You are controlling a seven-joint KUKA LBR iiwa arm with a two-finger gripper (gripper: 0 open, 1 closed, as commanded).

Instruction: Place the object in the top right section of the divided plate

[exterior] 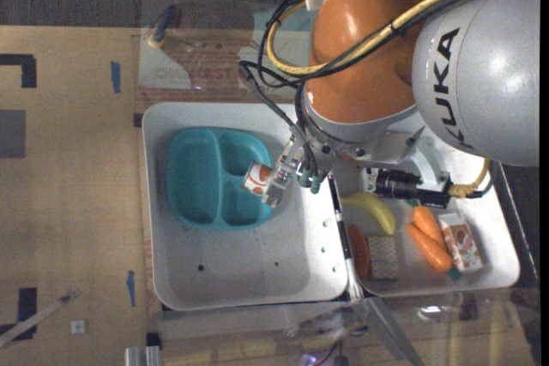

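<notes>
Nearest the camera, the front of the left shallow white bin [249, 274] is bare floor with a few dark specks, leaving open room between its front wall and the teal divided plastic plate [202, 180] that sits toward the bin's back left. In the right white bin [502, 270] lie a yellow banana [373, 212], two orange carrots [429, 240], a small red-and-white carton [463, 244] and a reddish sausage-like piece [358, 251], crowded near the wall between the bins. Farther back, the grey two-finger gripper [273, 184] hangs over the plate's right rim, and a small orange-and-white cylindrical object [256, 177] appears pinched between its fingers, though the view there is blurred; the object sits over the plate's right-hand sections. Behind, the grey arm with its orange band [360, 56] covers the bins' rear edges.
</notes>
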